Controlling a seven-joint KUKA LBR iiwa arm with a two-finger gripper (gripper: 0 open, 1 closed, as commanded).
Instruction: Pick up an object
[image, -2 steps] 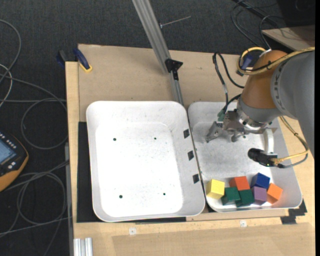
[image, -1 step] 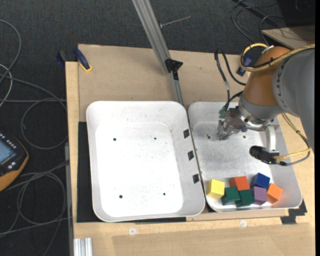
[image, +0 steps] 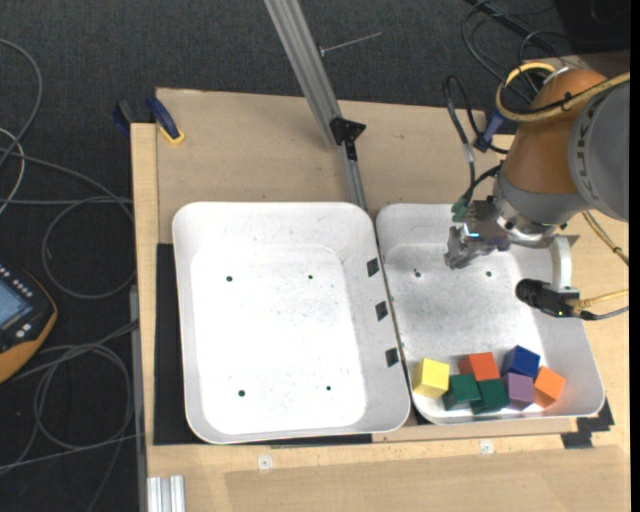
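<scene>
Small coloured blocks huddle at the lower right of the frame, along the right bin's (image: 400, 240) near edge. A yellow block (image: 433, 376) lies leftmost, then green blocks (image: 477, 393), a red block (image: 482, 366), a blue block (image: 522, 360), a purple block (image: 520, 387) and an orange block (image: 549, 383), most touching.

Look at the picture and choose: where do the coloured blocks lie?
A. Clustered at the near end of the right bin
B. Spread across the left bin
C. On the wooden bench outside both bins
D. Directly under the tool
A. The yellow block, the green block and the other blocks sit together at the near end of the right bin, while the tool hangs over that bin's far part.
</scene>
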